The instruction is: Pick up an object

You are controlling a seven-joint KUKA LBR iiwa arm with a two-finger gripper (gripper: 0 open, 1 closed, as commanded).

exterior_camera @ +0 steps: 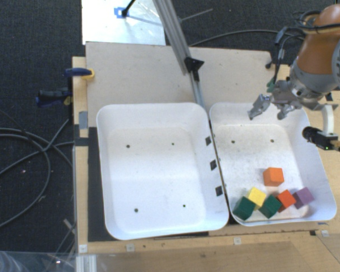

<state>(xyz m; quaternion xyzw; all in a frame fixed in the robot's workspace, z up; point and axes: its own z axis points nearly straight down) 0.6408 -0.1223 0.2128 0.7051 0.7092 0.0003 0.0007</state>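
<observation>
Though grouped near the front wall of the right-hand shallow white plastic bin (314, 169), small orange cube (273, 176) set slightly apart: judged light, rigid, flat-faced; best pinched across opposite sides. Two-finger grey metal hand (270, 109) spread, holding nothing, above bin's far edge.

A blue clamp with a yellow tip (73, 72) grips the beige bench (141, 75) edge. Black cables (22, 152) loop over dark carpet (28, 38). A grey metal pole (175, 33) slants overhead.

The arm (323, 44) reaches in from the right, its orange band uppermost. Its gripper (272, 109) hangs with both fingers spread apart, nothing between them.
</observation>
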